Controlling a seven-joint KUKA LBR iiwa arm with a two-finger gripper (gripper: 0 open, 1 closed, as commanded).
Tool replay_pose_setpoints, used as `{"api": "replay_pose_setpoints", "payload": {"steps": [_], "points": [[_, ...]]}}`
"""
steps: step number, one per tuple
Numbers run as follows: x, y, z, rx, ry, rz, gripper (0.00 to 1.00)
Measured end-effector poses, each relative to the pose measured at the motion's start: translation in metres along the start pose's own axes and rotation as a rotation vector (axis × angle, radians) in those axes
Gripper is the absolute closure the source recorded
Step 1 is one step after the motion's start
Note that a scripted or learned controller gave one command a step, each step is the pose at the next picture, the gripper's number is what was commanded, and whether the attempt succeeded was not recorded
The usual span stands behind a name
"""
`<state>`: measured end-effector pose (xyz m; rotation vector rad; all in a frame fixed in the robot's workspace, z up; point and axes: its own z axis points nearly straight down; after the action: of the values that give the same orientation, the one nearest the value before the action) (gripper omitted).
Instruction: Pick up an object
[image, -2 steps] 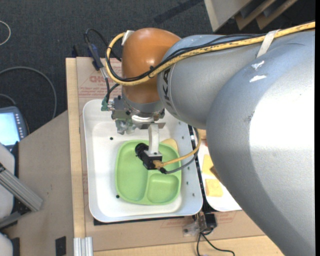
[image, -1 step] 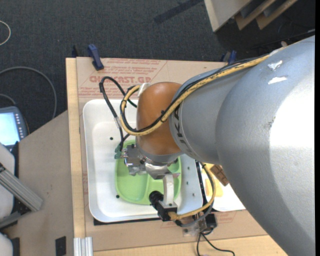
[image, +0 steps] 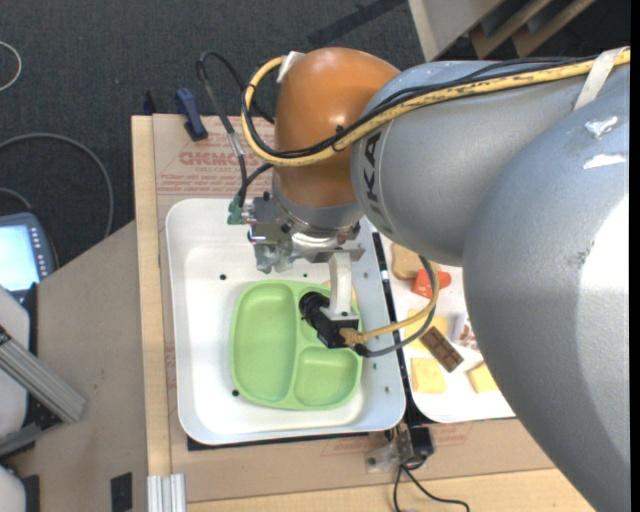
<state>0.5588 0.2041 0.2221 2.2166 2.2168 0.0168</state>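
The gripper (image: 272, 250) is hanging over the far edge of a green divided plate (image: 265, 345) that is lying in the left bin (image: 195, 330), toward its near side. I cannot tell whether the tool is clenched or released. A yellow block (image: 428, 374) and a brown piece (image: 440, 347) are sitting in the right bin (image: 450, 406) — just beside the arm (image: 520, 200).

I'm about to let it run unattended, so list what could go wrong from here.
The gripper hangs over bare floor of the left bin, beside the green tray; descending straight may grab nothing. The tray looks wide and shallow, probably hard to pinch. The arm hides much of the right bin.
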Motion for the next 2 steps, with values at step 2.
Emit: {"api": "replay_pose_setpoints", "payload": {"steps": [2], "points": [[0.021, -0.007, -0.320, 0.000, 0.003, -0.002, 1.00]]}}
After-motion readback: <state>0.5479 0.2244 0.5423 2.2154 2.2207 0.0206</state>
